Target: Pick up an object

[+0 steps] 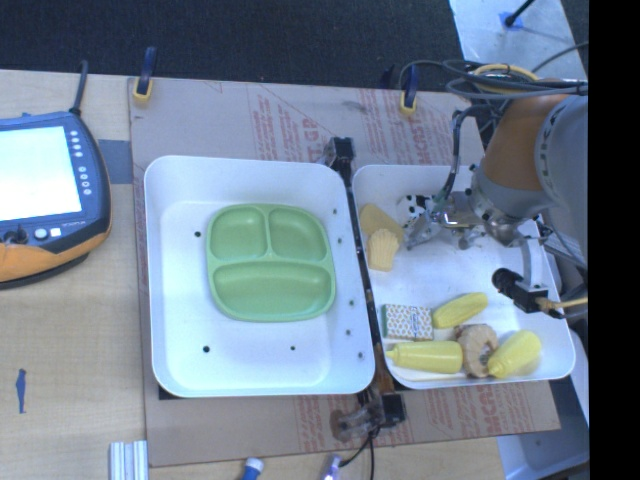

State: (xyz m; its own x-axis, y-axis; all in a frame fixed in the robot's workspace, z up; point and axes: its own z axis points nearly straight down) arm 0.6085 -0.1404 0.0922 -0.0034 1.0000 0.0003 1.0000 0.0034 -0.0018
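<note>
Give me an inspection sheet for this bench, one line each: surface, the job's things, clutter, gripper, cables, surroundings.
Surface: wooden bench under a cardboard sheet bearing the left bin and right bin.
Job's things: green divided plate in the left bin; in the right bin, yellow toy foods, a patterned block and a black-and-white toy.
Clutter: nothing seen.
Gripper: gripper low over the right bin's far side.
Cables: cables looped above the arm.
Surroundings: control tablet at left.
</note>
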